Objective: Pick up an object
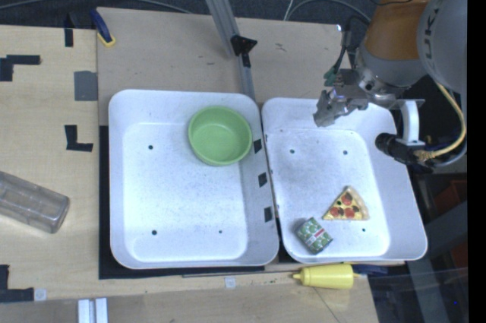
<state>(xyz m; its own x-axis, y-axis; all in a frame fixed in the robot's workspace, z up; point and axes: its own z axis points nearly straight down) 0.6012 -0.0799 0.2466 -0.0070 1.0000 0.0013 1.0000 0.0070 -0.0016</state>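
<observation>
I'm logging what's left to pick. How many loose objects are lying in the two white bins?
3. A green bowl sits at the far side of the left bin. A pizza slice and a small green can lie near the front of the right bin, close together.

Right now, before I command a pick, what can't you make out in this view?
- Gripper: too small and blurred to tell how its jaws stand.
- Green can: label too small to read.
- Yellow bottle: partly behind the right bin's front rim.
- Clear container: cut by the left edge.
</observation>
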